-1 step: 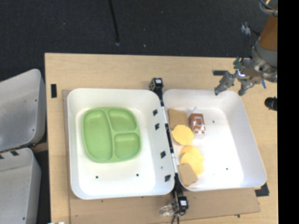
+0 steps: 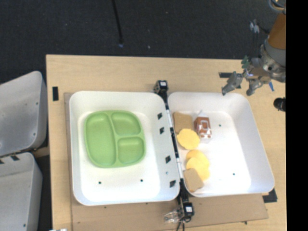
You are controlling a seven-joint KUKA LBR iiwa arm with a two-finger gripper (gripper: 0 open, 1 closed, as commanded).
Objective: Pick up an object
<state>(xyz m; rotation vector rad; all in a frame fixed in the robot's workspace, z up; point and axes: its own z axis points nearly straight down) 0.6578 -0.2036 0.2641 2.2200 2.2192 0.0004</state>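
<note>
Risk first: objects in the right bin (image 2: 250,143) are bunched against its left wall, so fingers coming down there may clip the wall or the divider btwn bins, or nudge two items at once & lift neither. Yellow round pieces (image 2: 188,139) & (image 2: 198,162) look flat and thin, likely to slip; they overlap a brown flat piece (image 2: 181,121) and another (image 2: 193,180) near the bottom. Small red-brown packet (image 2: 202,127), just right of the upper yellow piece, looks the easiest grab.

Gripper (image 2: 240,84) hangs above the bin's top-right rim, well apart from every item. Fingers (image 2: 232,84) look spread apart, grasping nothing, touching nothing. Left bin (image 2: 77,186) carries a green divided plate (image 2: 115,138). Both bins sit on the worktop (image 2: 144,71).
</note>
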